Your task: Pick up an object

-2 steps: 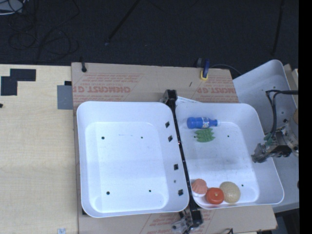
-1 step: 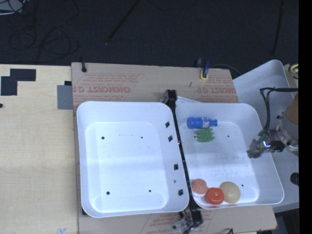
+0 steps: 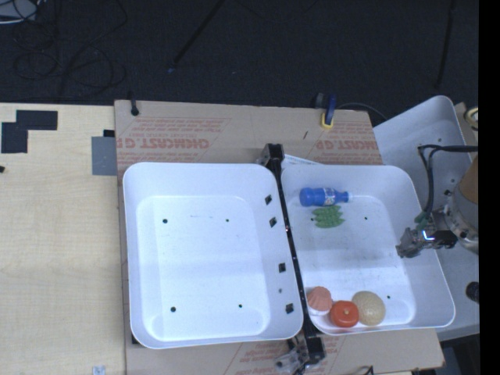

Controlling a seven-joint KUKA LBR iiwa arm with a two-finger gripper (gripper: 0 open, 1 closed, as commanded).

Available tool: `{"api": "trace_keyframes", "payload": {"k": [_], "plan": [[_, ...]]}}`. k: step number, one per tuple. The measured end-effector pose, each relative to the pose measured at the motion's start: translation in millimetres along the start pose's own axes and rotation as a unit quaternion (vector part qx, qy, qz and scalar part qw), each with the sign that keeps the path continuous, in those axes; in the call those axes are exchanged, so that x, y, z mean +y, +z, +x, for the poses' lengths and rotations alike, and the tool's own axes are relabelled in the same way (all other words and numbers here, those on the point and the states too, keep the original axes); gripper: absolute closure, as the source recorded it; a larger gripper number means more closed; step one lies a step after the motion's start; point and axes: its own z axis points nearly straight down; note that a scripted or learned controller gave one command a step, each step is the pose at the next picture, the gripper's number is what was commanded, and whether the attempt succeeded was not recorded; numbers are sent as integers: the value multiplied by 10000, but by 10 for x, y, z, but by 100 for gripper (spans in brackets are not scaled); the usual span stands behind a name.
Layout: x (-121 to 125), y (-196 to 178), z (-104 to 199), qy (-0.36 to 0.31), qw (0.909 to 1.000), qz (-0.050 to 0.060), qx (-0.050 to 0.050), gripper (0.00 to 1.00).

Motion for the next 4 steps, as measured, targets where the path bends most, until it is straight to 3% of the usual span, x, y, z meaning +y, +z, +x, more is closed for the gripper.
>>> {"api": "trace_keyframes", "payload": {"k": [1, 2, 4], "plan": [[144, 67, -14, -2, 10000, -10, -2, 100], [302, 12, 224, -13, 10000, -12, 3, 100], [1055, -10, 650, -15, 10000, -23, 0, 100]]}}
